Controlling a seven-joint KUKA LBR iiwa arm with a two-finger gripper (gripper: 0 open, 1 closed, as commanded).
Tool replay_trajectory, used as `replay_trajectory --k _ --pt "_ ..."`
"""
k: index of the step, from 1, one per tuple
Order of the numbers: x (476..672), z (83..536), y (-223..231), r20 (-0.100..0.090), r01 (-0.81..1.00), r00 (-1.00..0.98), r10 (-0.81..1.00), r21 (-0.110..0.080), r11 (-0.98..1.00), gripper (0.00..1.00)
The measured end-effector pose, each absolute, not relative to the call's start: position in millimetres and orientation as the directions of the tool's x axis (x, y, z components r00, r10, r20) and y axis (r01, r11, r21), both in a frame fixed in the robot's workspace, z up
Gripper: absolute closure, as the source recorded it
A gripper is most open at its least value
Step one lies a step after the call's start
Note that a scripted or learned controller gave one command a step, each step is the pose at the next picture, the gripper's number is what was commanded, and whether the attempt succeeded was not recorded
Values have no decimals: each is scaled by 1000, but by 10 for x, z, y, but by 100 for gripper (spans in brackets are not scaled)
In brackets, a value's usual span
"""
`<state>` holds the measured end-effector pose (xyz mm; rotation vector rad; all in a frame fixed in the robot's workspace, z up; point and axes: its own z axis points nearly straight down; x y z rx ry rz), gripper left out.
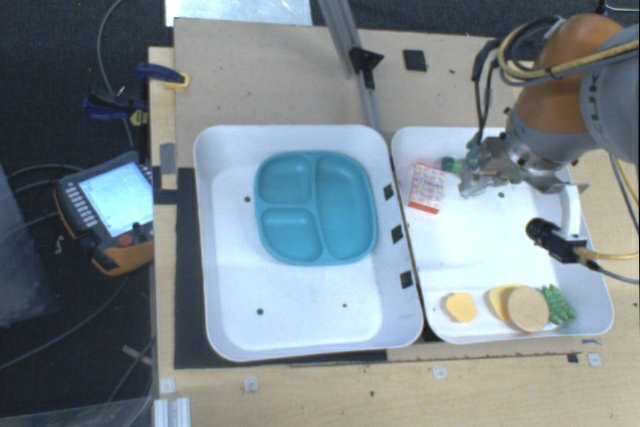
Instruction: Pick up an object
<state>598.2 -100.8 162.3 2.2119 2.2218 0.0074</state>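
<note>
Worktop (270, 75): brown board carrying two shallow white bins side by side.

Left bin (225, 315): holds one teal divided plate (316, 207), lying flat in the upper middle of the bin, with three compartments. Nothing lies in the compartments.

Right bin (440, 325): holds several items. A small red-and-white packet (427, 188) lies flat near the bin's upper left corner, just beside the dividing wall. Along the lower edge lie a small yellow piece (460, 307), a round tan disc (522, 307) and a green leafy piece (560, 306); the disc and the green piece touch, the yellow piece lies just beside the disc.

Arm (590, 85): enters from the right, grey with an orange band, and reaches over the upper part of the right bin. The claw (478, 177) hangs just to the right of the packet, near it but apart from it. How far the claw is open cannot be told from this angle, and no item is seen in it.

Off the worktop, on the left: a handheld control unit (108, 210) with a lit screen, lying on the dark floor.
</note>
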Motion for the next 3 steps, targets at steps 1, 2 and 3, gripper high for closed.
replay_trajectory --k 1,2,3 --pt "5979 2270 -991 -1 1000 -5 1000 8 5 100" --pt "5988 2374 -989 0 1000 -5 1000 3 5 100" --pt "6126 2252 -472 1 1000 -10 1000 2 10 100"
